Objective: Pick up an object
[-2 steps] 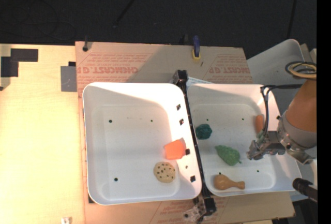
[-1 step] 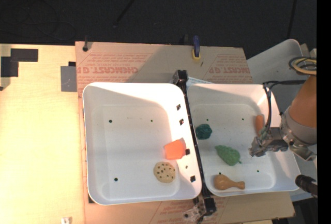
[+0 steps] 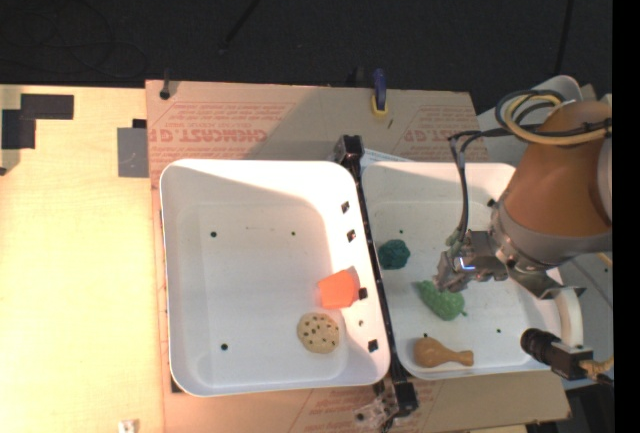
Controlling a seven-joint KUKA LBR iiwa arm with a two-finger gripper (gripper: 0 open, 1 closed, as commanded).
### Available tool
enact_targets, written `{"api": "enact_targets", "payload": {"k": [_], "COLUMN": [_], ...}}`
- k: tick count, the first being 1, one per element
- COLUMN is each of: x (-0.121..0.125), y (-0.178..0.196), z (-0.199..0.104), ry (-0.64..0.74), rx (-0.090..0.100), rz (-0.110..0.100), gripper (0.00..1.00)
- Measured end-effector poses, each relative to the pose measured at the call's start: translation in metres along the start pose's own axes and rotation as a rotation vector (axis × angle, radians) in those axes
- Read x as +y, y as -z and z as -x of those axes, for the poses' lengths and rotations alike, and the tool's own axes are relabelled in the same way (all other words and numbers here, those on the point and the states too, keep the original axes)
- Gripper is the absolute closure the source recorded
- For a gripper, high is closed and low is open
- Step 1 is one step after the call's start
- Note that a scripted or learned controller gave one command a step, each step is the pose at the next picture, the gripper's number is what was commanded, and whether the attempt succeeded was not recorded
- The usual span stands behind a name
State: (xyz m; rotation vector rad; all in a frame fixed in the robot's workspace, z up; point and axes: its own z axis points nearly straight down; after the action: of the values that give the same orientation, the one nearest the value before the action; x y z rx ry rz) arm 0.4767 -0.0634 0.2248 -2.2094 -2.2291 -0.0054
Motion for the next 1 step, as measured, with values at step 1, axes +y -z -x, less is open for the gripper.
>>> {"api": "enact_targets", "payload": {"k": [1], "x": [-0.0015], "y": [-0.1418], "z": [0.0209], "ry": [-0.011], "rx": [-0.006], "rz": [-0.001], "gripper": [1.0]}}
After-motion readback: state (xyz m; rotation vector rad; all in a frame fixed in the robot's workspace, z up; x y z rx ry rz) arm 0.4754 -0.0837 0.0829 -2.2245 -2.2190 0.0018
